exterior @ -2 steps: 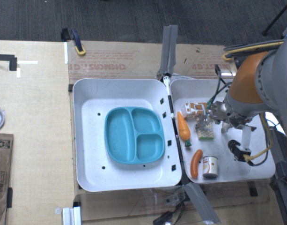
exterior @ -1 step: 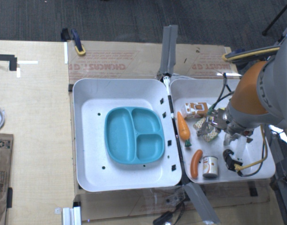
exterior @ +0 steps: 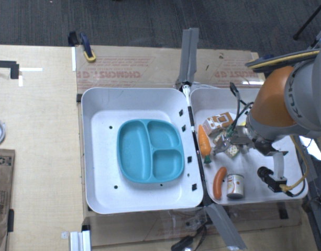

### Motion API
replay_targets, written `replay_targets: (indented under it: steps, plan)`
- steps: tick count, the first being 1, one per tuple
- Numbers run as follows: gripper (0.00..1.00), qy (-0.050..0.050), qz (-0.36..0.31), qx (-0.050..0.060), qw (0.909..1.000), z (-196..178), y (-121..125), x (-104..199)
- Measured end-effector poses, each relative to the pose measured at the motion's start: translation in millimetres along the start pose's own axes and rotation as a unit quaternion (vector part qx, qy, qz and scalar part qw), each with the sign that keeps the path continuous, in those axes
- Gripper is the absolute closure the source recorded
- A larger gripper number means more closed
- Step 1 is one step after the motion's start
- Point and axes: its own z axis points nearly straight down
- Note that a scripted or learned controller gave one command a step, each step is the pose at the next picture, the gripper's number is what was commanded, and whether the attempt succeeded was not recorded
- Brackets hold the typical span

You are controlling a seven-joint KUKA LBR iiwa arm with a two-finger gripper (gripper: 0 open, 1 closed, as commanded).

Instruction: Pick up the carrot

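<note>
The carrot [exterior: 203,141] lies in the right bin [exterior: 291,192], close along its left wall, its long axis running near-to-far in the camera view, tilted slightly; the pincer [exterior: 223,144] hangs just right of it, and whether its fingers are apart I cannot tell; a sausage [exterior: 218,182] and a small can [exterior: 234,186] lie nearer; the left bin [exterior: 97,156] holds a blue divided plate [exterior: 150,150].

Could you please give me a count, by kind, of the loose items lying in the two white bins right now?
Blue divided plate, left bin: 1
Carrot, right bin: 1
Sausage-like orange-red piece, right bin: 1
Small can, right bin: 1
Small brown-and-white box, right bin: 1
Total: 5
More may lie hidden under the arm.
</note>
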Motion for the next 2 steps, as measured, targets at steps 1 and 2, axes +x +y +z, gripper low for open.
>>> replay_targets:
  steps: [1, 2]
  plan:
    - [0.0, 0.0, 0.147, 0.0, 0.9891, 0.1, 17.5, -0.3]
    - [0.0, 0.0, 0.129, 0.0, 0.9917, -23.4, 24.0, -21.1]
